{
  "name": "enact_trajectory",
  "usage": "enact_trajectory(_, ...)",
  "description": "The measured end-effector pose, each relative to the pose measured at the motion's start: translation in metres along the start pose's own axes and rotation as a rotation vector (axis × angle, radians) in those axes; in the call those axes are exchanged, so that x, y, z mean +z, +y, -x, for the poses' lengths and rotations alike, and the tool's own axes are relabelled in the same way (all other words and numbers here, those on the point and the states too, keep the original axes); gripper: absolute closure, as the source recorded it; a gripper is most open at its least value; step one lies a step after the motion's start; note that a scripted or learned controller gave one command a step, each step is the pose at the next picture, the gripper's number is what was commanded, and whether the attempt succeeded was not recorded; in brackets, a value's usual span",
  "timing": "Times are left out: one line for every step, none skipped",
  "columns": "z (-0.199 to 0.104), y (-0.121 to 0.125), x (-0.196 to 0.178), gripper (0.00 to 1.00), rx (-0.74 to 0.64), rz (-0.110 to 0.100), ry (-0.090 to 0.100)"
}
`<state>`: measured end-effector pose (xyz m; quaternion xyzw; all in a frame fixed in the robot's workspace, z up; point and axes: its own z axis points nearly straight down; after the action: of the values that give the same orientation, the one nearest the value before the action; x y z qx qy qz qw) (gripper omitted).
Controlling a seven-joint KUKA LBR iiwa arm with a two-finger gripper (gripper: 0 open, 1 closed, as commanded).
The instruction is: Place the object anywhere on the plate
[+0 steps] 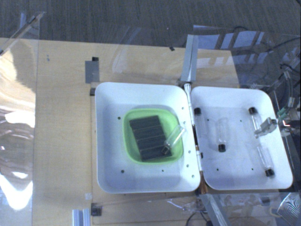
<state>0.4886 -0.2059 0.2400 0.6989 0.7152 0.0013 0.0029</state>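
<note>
Green plate in left bin bears dark block, clear tube; we judge task done; hand state untellable

At 3 o'clock in the camera view, a small part of the gripper showed. It was a pale grey metal piece, flat and a bit shiny. Just behind it sat a little green spot and a tiny red-orange spot. The rest looked dark and too blurry to tell.
</note>
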Motion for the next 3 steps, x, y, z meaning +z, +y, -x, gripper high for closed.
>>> enact_trajectory(0.0,0.0,0.0005,0.0,0.032,0.001,0.0)
enact_trajectory(-0.0022,0.0005,0.0028,0.0,0.045,0.002,0.001)
enact_trajectory(-0.0041,0.0006,0.0048,0.0,0.07,0.002,0.001)
